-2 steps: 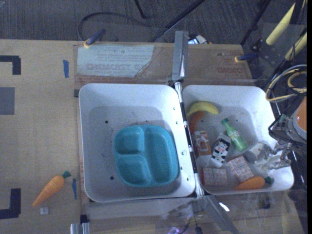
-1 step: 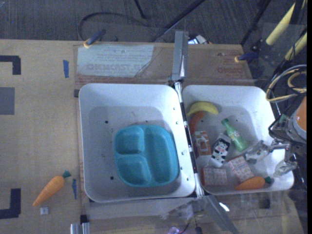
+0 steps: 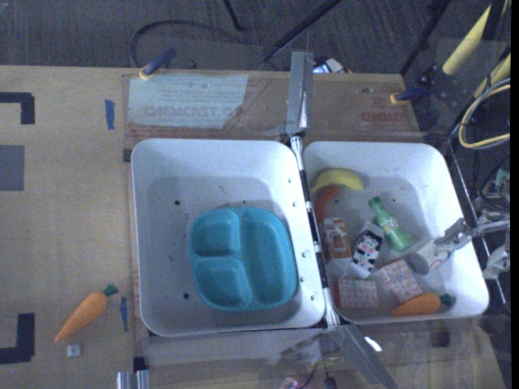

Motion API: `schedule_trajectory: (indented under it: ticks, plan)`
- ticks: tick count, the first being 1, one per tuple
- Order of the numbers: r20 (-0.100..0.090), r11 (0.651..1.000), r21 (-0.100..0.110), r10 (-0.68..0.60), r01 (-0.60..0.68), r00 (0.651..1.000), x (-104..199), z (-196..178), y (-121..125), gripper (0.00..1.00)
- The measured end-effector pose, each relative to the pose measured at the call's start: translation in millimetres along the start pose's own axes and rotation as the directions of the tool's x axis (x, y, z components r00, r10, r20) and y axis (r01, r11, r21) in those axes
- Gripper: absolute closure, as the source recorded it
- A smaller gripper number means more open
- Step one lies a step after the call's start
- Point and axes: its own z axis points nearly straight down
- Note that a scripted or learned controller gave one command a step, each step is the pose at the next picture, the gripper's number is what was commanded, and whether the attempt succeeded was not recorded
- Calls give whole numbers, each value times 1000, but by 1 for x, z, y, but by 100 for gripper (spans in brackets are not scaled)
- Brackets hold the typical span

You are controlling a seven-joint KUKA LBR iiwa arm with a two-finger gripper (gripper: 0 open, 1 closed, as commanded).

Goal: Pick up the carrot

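Note:
One carrot (image 3: 417, 304), orange with a green top, lies along the front wall of the right bin (image 3: 462, 186). A second carrot (image 3: 81, 314) lies on the wooden bench left of the left bin. My gripper (image 3: 434, 251) reaches in over the right side of the right bin. Its tip sits a little above and to the right of the bin's carrot, apart from it. The gripper looks faint and blurred, and nothing shows in it.
The right bin also holds a banana (image 3: 339, 179), a green bottle (image 3: 389, 224), a cow-patterned carton (image 3: 367, 250), a small box (image 3: 336, 237) and two flat packets (image 3: 358, 292). A blue divided plate (image 3: 243, 258) lies in the left bin (image 3: 162, 177).

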Motion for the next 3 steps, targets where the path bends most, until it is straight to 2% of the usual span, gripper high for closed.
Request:
schedule_trajectory:
  ticks: [1,2,3]
  plan:
    - [1,990,2,143,-143,990,0,-33,2,0]
    - [5,962,-7,-273,273,962,-7,100,-6,0]
    - [1,953,-2,-303,303,953,-4,56,-5,0]
